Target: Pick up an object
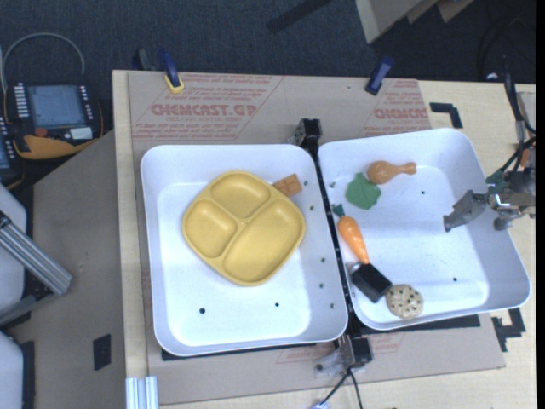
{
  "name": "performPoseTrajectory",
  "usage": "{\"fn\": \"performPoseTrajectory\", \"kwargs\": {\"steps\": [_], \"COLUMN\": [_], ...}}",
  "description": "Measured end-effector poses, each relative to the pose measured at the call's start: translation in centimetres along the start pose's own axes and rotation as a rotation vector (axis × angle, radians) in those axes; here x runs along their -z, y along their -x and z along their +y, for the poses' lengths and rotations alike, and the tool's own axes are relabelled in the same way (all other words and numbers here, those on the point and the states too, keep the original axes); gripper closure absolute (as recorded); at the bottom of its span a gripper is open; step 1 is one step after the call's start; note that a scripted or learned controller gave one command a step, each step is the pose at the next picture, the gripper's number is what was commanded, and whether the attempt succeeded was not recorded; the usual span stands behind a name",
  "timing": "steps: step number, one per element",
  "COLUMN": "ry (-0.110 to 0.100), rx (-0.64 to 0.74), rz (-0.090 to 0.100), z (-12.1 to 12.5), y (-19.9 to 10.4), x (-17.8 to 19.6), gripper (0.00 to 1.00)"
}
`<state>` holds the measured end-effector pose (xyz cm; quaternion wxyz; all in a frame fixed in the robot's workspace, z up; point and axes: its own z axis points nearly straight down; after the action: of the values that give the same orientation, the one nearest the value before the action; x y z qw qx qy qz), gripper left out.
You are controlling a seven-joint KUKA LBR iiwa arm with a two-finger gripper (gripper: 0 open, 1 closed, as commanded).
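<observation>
floor: dark carpet (213,24) | bench: pale wood (136,228) | left: handheld screen unit (53,109)

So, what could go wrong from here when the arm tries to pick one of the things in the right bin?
1. The carrot, black block and cookie lie against the right bin's left wall, which may block the gripper.
2. The green piece touches the drumstick, so one may drag the other.

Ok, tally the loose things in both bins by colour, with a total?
Yellow: 1, the divided plate
Brown or tan: 3, block, drumstick, cookie
Green: 1, leafy piece
Orange: 1, carrot
Black: 1, block
Total: 7
</observation>
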<state>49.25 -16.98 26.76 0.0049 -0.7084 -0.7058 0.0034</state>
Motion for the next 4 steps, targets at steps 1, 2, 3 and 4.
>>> {"fn": "performPoseTrajectory", "kwargs": {"steps": [1,2,3,4], "ry": [0.012,0.007,0.004,0.009], "rx": [0.004,0.003,0.002,0.003], "rz": [-0.003,-0.001,0.001,-0.002], "z": [0.2,-0.6,-1.0,-1.1], "y": [-0.1,-0.2,0.4,-0.5], "x": [0.6,-5.1,-11.2,-16.7], "gripper": [0.0,0.0,0.0,0.0]}}
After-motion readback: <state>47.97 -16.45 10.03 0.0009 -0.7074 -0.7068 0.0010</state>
